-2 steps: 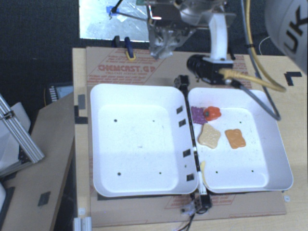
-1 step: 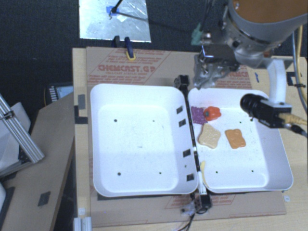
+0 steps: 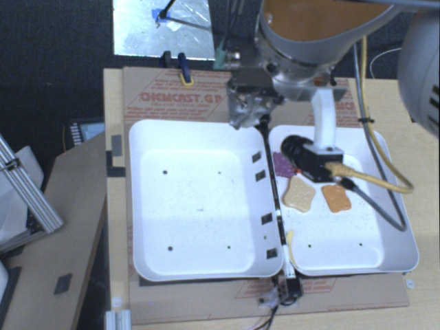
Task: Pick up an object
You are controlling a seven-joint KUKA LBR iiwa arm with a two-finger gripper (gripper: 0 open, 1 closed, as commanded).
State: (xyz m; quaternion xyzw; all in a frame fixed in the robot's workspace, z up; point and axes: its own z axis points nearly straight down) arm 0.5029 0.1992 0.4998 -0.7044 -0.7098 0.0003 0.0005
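In the right bin (image 3: pixel 357 249) lie a tan bread-shaped piece (image 3: pixel 299 193), an orange piece (image 3: pixel 335 198) just right of it, and a purple piece (image 3: pixel 282 162) partly hidden close to the divider. A small pale yellow item (image 3: pixel 289 241) rests against the bin's left wall near the front. My gripper (image 3: pixel 246 114) hangs over the back edge of the bins, just left of the divider, well behind and above these pieces. Nothing shows between its tips.
The left bin (image 3: pixel 196 198) sits beside the right one, with a black-clipped divider (image 3: pixel 269 184) between them. Both rest on a cardboard sheet (image 3: pixel 172 96). A shiny metal plate (image 3: pixel 163 18) lies behind the bench, and aluminium framing (image 3: pixel 24 191) stands at the far left.
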